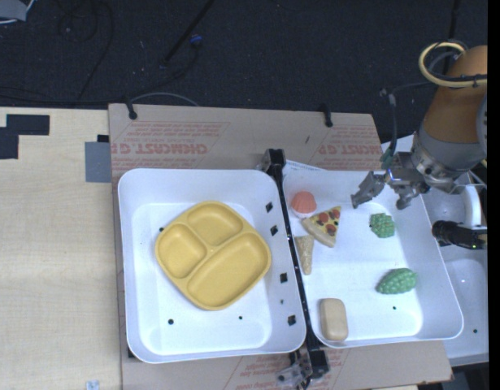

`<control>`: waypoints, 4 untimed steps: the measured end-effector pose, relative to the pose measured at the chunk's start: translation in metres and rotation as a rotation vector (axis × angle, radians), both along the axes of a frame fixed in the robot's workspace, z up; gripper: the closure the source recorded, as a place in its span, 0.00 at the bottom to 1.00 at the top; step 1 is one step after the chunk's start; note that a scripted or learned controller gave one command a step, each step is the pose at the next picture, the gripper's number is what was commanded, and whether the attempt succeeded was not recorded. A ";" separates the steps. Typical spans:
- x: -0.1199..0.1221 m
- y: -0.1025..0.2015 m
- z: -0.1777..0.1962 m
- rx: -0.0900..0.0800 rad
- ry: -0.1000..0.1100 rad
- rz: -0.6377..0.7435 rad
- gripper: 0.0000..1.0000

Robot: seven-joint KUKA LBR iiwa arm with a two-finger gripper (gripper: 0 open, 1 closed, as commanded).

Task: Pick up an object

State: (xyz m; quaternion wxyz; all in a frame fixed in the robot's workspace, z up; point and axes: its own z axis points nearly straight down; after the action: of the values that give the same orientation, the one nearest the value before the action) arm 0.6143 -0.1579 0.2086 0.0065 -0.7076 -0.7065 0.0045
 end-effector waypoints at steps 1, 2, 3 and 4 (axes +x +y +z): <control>0.003 0.000 0.008 -0.002 -0.013 0.002 0.00; -0.003 -0.006 -0.053 -0.001 -0.007 0.001 0.00; -0.006 0.000 -0.098 -0.001 -0.008 0.001 0.00; -0.004 0.001 -0.117 -0.001 -0.016 0.001 0.00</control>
State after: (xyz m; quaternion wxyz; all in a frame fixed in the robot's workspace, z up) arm 0.6108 -0.1568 0.0918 0.0007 -0.7071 -0.7071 -0.0008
